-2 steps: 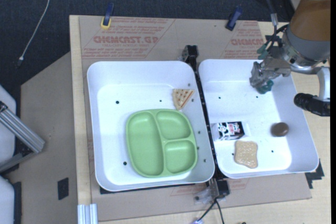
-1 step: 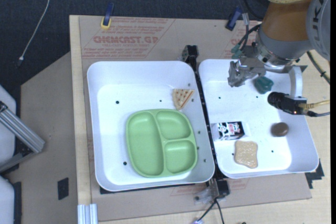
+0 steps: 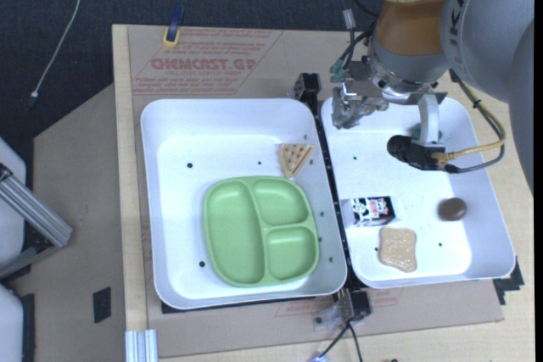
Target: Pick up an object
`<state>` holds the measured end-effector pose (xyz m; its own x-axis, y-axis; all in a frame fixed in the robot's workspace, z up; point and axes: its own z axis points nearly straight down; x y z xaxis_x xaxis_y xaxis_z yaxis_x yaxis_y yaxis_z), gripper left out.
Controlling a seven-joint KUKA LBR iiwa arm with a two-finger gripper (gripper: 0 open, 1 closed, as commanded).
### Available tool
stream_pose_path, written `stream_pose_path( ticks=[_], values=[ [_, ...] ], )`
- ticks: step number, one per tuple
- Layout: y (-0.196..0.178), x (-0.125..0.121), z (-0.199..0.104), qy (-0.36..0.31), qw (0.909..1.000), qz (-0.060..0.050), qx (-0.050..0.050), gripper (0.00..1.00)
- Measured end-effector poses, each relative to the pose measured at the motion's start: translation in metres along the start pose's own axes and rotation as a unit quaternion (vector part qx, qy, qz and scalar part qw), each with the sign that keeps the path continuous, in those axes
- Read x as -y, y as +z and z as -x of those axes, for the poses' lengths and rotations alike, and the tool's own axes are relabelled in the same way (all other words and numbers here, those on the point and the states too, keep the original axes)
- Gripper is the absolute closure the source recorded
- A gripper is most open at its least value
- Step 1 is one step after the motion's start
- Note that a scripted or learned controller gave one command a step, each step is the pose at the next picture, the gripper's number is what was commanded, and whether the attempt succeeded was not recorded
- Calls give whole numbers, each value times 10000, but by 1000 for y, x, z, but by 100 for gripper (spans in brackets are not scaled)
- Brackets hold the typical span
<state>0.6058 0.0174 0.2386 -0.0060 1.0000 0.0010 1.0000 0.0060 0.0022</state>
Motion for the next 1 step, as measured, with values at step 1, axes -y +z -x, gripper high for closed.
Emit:
stream_pose_path(
  ticks=[1],
  values=[
    [16,-21,-50,0,10000,-1,-1,100]
  ],
)
